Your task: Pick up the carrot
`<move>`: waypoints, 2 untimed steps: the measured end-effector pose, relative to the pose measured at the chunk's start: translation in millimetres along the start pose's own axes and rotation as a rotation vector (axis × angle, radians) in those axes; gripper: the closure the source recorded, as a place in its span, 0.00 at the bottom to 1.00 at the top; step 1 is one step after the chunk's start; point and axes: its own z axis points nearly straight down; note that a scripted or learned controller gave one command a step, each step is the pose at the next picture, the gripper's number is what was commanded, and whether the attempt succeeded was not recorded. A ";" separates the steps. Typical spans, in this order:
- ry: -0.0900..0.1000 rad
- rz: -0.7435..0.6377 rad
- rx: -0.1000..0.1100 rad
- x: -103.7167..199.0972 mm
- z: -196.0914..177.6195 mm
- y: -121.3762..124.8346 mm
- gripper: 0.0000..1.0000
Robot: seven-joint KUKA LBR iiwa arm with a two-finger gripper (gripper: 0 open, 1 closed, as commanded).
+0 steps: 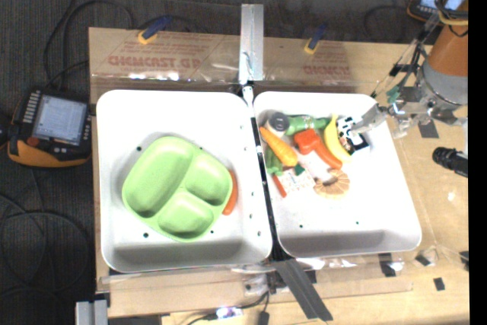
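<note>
The carrot point(278, 149) is orange and tapered. It lies slantwise at the left side of the right bin point(365, 224), close to the divider, in a pile of toy food. My gripper point(354, 135) reaches in from the right and hangs over the pile's right end, beside a yellow banana point(332, 142). It is about a hand's width to the right of the carrot, with nothing visibly held. The grey arm with its orange band point(449, 57) stands beyond the bin's right rim.
The pile also holds a red-orange piece point(307, 139), a green item point(306, 122), a grey cup point(278, 120), a tan shell-like pastry point(333, 183) and a thin red strip point(278, 183). The left bin point(122, 118) holds a green divided plate point(177, 186) with an orange piece point(230, 195) at its right edge.
</note>
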 end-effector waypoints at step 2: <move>-0.003 0.129 -0.009 103.6 121.1 5.5 0.00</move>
